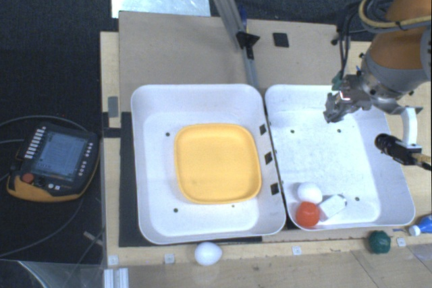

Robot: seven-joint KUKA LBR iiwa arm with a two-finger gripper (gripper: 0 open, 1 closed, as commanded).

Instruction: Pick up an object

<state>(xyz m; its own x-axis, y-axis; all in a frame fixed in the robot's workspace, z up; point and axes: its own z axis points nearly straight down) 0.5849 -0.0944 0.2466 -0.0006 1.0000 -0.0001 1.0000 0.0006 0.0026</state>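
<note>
White egg-shaped object [208,253] and dark green ball [379,241] lay on bench [304,265] at near edge. Right shallow white bin [351,148] held glossy red ball [308,214], smooth white ball [310,192], small white block [333,205] in near corner. Left white bin [152,165] held yellow rounded-square plate [217,162]. Pincer [335,106] hung over right bin's far part, well apart from balls; grip state could not be told.

Tan surface [182,50] occupies the frame centre. Directly on it: two white bins side by side, the left bin [152,212] and the right bin [398,206]. At its lower edge lie a white egg-shaped object [208,253] and a dark green ball [379,241].
</note>
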